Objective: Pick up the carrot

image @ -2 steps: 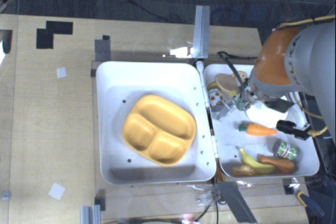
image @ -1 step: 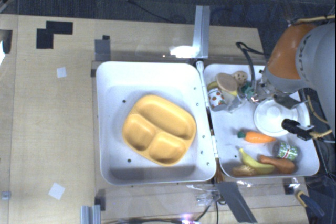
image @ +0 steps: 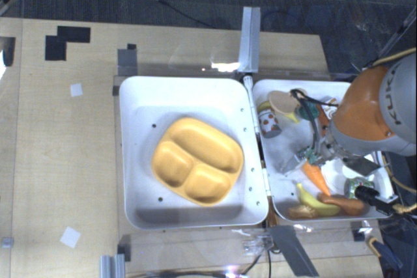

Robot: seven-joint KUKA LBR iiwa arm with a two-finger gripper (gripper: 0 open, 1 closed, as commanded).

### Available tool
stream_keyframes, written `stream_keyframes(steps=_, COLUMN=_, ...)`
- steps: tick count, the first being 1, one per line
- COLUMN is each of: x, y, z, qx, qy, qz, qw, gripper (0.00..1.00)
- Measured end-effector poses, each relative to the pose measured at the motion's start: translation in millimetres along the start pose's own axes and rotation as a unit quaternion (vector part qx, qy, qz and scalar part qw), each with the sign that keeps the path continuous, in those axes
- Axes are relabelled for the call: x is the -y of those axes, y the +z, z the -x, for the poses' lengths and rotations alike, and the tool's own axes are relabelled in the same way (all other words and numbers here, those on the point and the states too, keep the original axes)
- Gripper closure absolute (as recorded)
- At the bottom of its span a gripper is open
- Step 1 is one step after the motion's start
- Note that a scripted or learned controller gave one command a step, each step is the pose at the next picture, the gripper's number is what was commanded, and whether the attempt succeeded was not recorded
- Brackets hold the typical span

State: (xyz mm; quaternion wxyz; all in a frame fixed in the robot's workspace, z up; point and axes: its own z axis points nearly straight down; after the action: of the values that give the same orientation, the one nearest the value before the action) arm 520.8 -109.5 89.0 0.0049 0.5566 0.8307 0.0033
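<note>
The carrot (image: 315,178) is small and orange. It lies at a slant in the right bin (image: 287,159), its thick end pointing up-left. My gripper (image: 311,153) hangs low over the bin, right at the carrot's upper end, with greenish parts at its tip. The grey arm with its orange band (image: 362,111) covers the bin's right side. I cannot tell whether the gripper touches the carrot.
Just below the carrot lie a yellow banana (image: 317,199) and a brown oblong piece (image: 346,204). A small can (image: 268,122) and a beige cup (image: 282,103) sit at the bin's upper left. The left bin (image: 137,140) holds a yellow divided plate (image: 196,159).
</note>
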Motion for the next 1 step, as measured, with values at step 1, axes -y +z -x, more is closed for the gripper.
stream_keyframes(steps=1, x=-3.8, y=-12.6, z=0.5, qx=0.002, qy=-0.003, qz=0.004, qw=1.0, gripper=1.0)
